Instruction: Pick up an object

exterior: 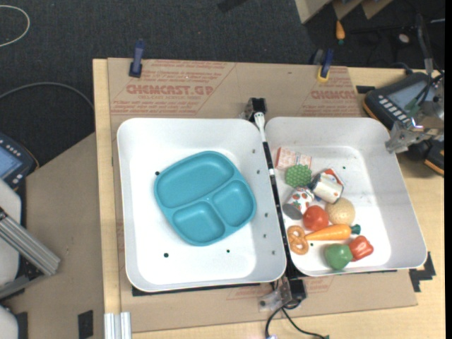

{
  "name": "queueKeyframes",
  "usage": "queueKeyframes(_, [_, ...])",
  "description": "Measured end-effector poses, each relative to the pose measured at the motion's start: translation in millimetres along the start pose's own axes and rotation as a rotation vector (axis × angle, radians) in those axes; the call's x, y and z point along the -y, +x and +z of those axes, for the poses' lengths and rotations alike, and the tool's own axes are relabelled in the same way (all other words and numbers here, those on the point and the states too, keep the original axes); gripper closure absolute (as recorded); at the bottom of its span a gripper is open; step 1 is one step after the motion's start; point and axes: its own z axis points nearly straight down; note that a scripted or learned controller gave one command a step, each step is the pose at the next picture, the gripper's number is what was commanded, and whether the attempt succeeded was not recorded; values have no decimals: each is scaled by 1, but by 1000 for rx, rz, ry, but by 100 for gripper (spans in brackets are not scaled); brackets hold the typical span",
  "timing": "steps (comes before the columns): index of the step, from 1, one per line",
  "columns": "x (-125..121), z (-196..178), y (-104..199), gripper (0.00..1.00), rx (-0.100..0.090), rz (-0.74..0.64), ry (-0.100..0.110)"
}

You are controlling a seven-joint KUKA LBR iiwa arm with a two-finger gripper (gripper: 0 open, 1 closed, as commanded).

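Dark carpet [176,27] surrounded a cardboard-covered bench [212,83] bearing two white bins [134,189]; the teal tray [203,198] lay left, toy food [321,217] right. Jaw state indeterminable.

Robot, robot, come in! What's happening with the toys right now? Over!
Toy food piled in the right bin, untouched. Teal plate lies in the left bin. Nothing covers the pile.

I see even, bright light from above; the two shallow white plastic bins [141,260] look slightly overexposed, shadows are soft, and small details are a little blurred.
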Motion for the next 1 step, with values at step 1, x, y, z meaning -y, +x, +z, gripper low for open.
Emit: queueKeyframes(1, [115,21,37,100,-4,5,6])
